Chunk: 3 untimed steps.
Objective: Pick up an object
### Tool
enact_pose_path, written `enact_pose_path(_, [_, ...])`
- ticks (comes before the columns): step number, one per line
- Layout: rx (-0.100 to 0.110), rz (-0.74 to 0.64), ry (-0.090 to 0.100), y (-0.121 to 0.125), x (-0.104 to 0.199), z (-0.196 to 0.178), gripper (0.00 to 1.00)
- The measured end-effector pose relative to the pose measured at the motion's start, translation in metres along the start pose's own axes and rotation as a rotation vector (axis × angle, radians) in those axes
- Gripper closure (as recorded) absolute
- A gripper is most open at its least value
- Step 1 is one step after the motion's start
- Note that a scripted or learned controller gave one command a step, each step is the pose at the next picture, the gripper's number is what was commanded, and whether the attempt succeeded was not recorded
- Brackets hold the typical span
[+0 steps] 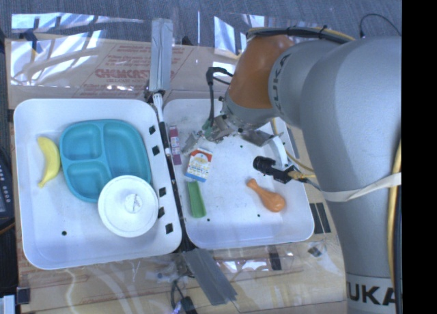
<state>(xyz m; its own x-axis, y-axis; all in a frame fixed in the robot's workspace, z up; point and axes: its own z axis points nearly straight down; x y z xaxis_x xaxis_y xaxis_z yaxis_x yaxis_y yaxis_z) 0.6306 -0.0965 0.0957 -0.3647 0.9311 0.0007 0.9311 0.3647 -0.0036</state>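
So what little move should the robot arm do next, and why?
Probably lower the pincer a little toward the small carton. It sits at the back of the right bin, just above that carton, and nothing shows between its fingers. The green stick and orange drumstick toy lie farther off.

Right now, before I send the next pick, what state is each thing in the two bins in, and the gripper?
Banana: lying flat at the left bin's left wall.
Blue divided plate: flat, nothing in its compartments, white lid overlapping its lower right.
White round lid: flat, knob up.
Small carton: lying flat in the right bin.
Green stick: lying flat below the carton.
Orange drumstick: lying on its side.
Gripper: low in the right bin's upper left.
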Motion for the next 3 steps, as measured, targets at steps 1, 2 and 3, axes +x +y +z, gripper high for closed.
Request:
enact_pose_path(1, [0.000, -0.143, 0.001, -0.026, 0.010, 0.005, 0.00])
enact_pose_path(2, [0.000, -0.145, 0.001, -0.026, 0.010, -0.006, 1.00])
enact_pose_path(3, [-0.002, 0.175, -0.001, 0.011, 0.034, -0.114, 1.00])
